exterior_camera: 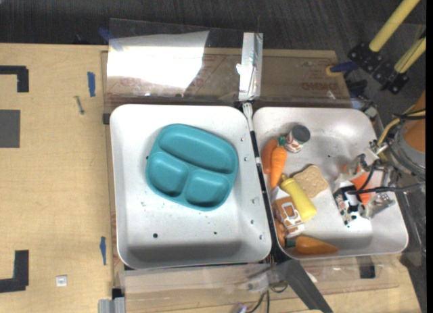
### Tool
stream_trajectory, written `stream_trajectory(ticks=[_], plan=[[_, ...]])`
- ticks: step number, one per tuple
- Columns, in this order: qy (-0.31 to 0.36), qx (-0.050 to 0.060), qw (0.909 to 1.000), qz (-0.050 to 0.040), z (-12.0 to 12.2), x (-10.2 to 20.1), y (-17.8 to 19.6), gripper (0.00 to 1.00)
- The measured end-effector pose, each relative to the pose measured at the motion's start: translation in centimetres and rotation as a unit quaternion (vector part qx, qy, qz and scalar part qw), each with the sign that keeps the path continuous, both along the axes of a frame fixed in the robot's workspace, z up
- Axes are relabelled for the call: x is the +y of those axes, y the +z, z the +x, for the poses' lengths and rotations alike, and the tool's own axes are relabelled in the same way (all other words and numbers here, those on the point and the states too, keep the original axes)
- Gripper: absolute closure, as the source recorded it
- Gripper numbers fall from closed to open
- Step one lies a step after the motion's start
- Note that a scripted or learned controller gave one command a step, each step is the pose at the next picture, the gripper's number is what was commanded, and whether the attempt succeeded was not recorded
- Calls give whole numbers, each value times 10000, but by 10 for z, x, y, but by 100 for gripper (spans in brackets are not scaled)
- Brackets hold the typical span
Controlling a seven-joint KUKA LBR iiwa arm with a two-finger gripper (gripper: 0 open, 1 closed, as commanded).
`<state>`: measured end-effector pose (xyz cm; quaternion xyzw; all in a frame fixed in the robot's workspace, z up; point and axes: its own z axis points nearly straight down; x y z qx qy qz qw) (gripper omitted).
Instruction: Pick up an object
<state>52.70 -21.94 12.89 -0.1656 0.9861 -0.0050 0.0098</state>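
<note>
Yellow bottle point(300, 197) in right bin point(389, 237), left of gripper point(353, 205)

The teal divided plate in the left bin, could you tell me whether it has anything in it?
Empty: the teal divided plate shows three bare compartments, lying right side up.

- Teal divided plate point(192, 165): smooth plastic, soft sheen.
- White bins point(196, 247): glossy moulded plastic.
- Bench point(51, 190): matt, pale wood.
- Bread slice point(312, 181): rough, possibly foam.
</note>
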Motion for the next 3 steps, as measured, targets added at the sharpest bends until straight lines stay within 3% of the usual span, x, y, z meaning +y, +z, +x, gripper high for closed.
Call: stream_trajectory(ticks=[1,2,3], plan=[[-559,-126,9983,-34,1,5,-16,0],[-890,-210,9958,-73,-12,27,-18,0],[-1107,-129,9938,24,-2,52,-20,0]])
